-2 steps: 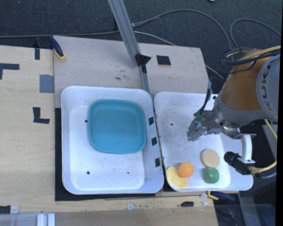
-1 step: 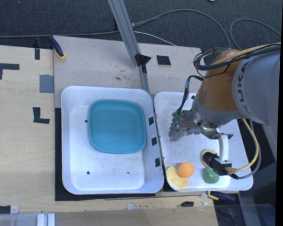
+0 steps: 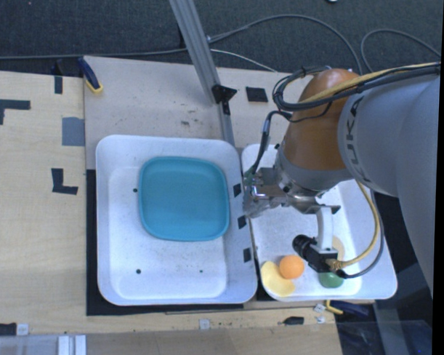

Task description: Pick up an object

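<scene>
The arm reaches in from the right and hangs over the right bin (image 3: pixel 371 287). My gripper (image 3: pixel 267 199) is low over that bin's left side, close to the wall between the two bins. An orange ball (image 3: pixel 291 266) rests at the bin's front on a flat pale yellow piece (image 3: pixel 274 282). A small green object (image 3: pixel 331 279) lies just right of the ball. The ball and the green object lie in front of the gripper, apart from it. I see nothing held at the gripper.
The left bin (image 3: pixel 117 279) holds a square blue plate (image 3: pixel 183 198) in its middle. A slanted metal pole (image 3: pixel 204 60) stands behind the bins. The bulky wrist covers much of the right bin's back half.
</scene>
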`<state>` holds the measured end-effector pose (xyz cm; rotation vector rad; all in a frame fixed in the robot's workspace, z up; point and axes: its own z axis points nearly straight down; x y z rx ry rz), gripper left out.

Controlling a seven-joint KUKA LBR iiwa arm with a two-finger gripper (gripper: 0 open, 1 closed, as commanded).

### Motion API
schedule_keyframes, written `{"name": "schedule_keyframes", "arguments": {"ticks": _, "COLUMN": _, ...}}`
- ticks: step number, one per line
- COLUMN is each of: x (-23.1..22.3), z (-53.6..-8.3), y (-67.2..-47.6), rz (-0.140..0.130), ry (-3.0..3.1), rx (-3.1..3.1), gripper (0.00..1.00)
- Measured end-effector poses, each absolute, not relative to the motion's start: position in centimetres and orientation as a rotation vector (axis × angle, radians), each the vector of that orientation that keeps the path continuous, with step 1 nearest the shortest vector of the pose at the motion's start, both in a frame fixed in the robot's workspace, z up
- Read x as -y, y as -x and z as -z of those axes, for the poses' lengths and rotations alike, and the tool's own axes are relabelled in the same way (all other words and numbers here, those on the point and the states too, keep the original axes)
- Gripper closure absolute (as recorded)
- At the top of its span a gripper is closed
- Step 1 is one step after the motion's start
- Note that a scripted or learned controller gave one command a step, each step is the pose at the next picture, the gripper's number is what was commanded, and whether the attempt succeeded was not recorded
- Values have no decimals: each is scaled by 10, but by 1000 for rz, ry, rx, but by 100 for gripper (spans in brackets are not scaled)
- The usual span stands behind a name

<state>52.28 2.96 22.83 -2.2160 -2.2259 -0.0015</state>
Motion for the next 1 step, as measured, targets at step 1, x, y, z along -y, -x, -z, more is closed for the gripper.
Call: {"name": "schedule_keyframes", "arguments": {"ticks": 1, "x": -82, "z": -237, "y": -521, "rz": 0, "ry": 2216, "rx": 2226, "gripper": 100}}
